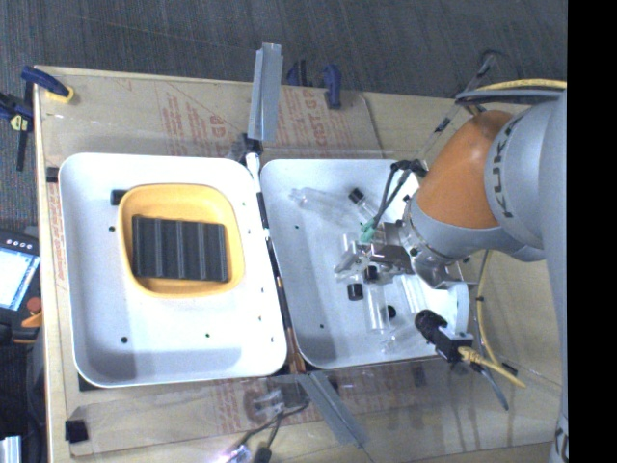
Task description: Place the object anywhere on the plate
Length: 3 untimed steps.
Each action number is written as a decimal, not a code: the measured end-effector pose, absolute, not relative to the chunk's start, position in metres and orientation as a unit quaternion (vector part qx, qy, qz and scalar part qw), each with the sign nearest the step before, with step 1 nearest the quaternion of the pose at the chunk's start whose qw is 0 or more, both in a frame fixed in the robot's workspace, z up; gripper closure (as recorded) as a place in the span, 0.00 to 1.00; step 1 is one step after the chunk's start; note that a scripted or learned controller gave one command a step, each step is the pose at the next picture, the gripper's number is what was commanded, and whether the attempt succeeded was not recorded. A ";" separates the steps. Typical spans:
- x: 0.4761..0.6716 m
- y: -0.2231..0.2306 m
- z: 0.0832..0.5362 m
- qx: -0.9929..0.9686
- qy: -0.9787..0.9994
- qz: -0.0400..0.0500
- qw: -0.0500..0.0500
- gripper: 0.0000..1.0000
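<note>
over the right bin [318, 340]: grey arm [501, 191] reaching in, jaws [371, 258] low among clear plastic clutter [381, 302] near the bin's middle. impossible to tell how far open, or whether anything is held; glare and transparent parts blur the tips. likely object for the task somewhere in that clutter, not singled out with certainty. in the left bin [96, 355] on the table [174, 104]: yellow plate [140, 205] carrying a dark ridged insert [181, 249], nothing newly laid on it. task judged at the pickup stage; lift, carry across and release all left to do.
</note>
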State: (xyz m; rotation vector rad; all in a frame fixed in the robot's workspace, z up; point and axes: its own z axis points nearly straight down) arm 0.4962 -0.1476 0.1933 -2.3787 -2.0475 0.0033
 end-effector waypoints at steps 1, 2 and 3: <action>0.513 -0.054 0.239 -0.750 -0.661 0.001 0.002 1.00; 0.573 0.027 0.225 -0.736 -0.677 0.002 0.002 1.00; 0.573 0.027 0.225 -0.736 -0.677 0.002 0.002 0.00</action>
